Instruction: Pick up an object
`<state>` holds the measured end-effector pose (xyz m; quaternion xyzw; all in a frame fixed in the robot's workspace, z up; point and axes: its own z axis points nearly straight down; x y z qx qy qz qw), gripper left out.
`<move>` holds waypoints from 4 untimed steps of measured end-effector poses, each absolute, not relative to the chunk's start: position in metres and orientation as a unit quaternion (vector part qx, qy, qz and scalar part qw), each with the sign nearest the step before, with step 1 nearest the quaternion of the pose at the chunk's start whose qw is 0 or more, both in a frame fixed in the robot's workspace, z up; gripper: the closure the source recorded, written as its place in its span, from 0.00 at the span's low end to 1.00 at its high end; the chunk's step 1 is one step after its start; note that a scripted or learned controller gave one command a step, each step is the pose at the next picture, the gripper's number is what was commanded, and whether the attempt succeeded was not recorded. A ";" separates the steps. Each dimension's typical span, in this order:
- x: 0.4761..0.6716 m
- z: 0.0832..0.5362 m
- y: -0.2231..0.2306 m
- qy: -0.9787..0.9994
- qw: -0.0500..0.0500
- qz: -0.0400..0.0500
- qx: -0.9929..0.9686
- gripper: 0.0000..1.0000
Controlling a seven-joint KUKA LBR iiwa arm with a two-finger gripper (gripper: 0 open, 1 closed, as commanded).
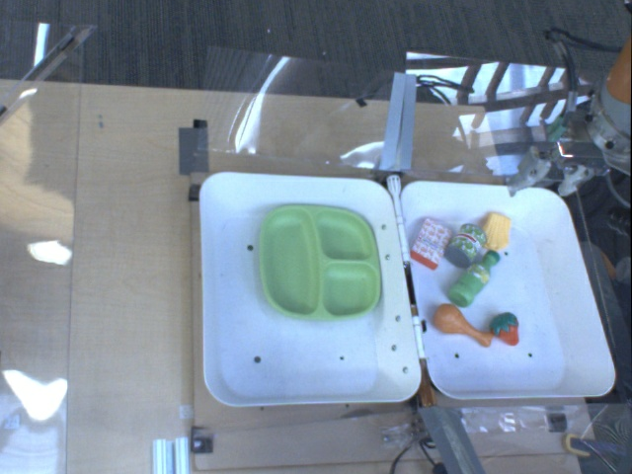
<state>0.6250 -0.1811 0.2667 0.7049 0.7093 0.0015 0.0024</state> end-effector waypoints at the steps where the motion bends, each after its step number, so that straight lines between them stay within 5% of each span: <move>1: 0.580 0.146 -0.145 0.719 0.001 0.001 0.695 0.00; 2: 0.563 0.089 -0.128 0.759 0.006 0.004 0.651 0.00; 3: 0.566 0.102 -0.129 0.759 0.011 0.006 0.651 1.00; 4: 0.592 0.195 -0.075 0.789 0.004 0.003 0.615 1.00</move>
